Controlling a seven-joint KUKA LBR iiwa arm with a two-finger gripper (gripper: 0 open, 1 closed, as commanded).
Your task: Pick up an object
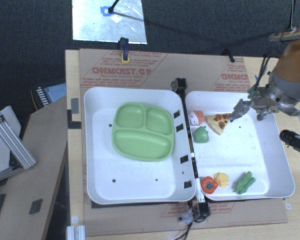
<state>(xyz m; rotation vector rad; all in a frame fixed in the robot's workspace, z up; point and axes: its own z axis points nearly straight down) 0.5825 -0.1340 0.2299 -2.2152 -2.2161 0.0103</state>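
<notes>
A brown cardboard-covered surface (140,66) stands on dark carpet (30,24). In the right bin (275,149), the pizza slice (218,123) lies just beside the gripper (236,113); its grip cannot be told.

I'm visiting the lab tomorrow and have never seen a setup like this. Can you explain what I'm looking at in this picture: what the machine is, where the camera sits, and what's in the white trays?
The picture comes from one fixed camera above a bench, looking down at a slant. On the bench sit two shallow white bins side by side. The left bin holds a green divided plate. The right bin holds toy food: a pizza slice, a green pepper, a small red and white piece, a tomato, a yellow piece and a green vegetable.

The machine is a robot arm reaching in from the right. Its gripper, meant to pick things up, hovers by the pizza slice. Whether it is gripping anything is too small to tell.
</notes>
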